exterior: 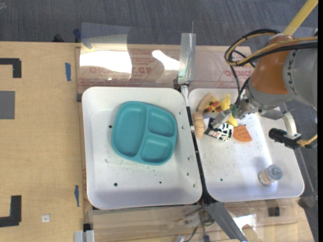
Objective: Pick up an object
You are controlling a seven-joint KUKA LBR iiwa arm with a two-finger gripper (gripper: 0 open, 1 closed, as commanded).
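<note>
Grey carpet floor [126,4] across top. Tan bench [38,135] at left, with black corner marks [14,67], grey square [6,105], blue tape strips [67,70]. Clear plastic sheet [131,62] along bench's far edge, bright with glare. Yellow pole [303,11] slanting at top right

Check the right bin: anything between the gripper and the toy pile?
Nothing visible. The gripper is already down among the toy pile at the right bin's upper left; the small jar sits apart, lower right.
</note>
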